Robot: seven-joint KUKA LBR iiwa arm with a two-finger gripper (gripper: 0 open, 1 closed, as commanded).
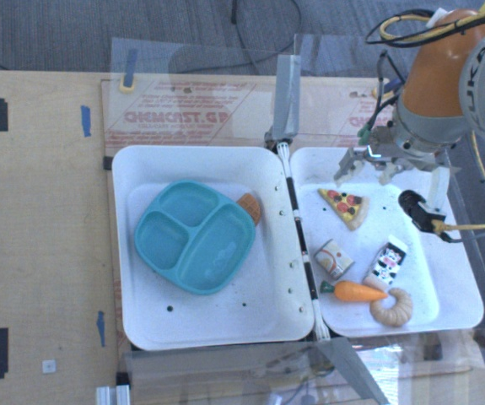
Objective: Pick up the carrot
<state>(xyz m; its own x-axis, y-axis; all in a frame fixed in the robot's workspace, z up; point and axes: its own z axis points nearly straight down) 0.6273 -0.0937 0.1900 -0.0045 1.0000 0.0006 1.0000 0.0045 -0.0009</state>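
Gripper (367, 165) above the far end of the right bin (461, 298), fingers spread and holding nothing; carrot (358, 291) not yet grasped.

The carrot lies at the near end of the right bin, well apart from the gripper, with its green tip toward the divider. A croissant (392, 307) touches its thick end; a small can (333, 259) and a milk carton (387, 265) sit just beyond. Risk: a descent offset toward these neighbours may clamp the croissant or push the carrot aside. The tapered, rounded body may also slip from the fingers if gripped near the tip.
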